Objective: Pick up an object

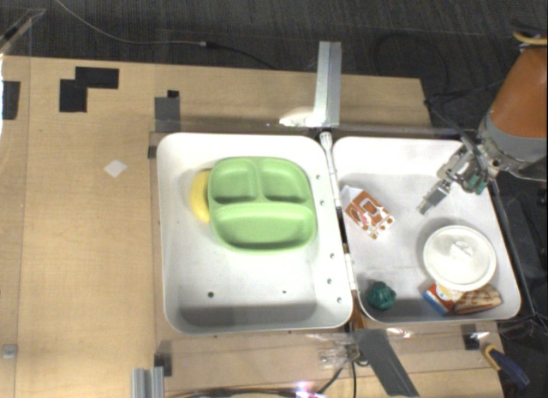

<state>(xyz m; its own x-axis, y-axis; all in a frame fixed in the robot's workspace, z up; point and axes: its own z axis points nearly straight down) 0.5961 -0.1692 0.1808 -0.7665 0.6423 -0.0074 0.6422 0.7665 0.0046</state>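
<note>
Overhead, the grey arm with its orange band [524,97] is seen reaching in from the right, its pincer [435,197] hanging over the upper part of the right shallow white bin [402,150]. Whether the pincer is spread or pressed together cannot be told; nothing is seen held by it. Below it in that bin a round white lidded cup [460,256] is found, touching a flat orange and brown packet [463,301] at the near right corner. A small dark green lump [380,296] lies near the bin's near left corner, and a white and orange crumpled wrapper [366,213] lies close to the dividing wall. In the left shallow white bin [248,306] a light green divided plastic tray [260,203] is seen, with a yellow object [199,197] partly hidden beneath its left edge. Both bins are borne by the pale wooden surface [77,242].
</note>
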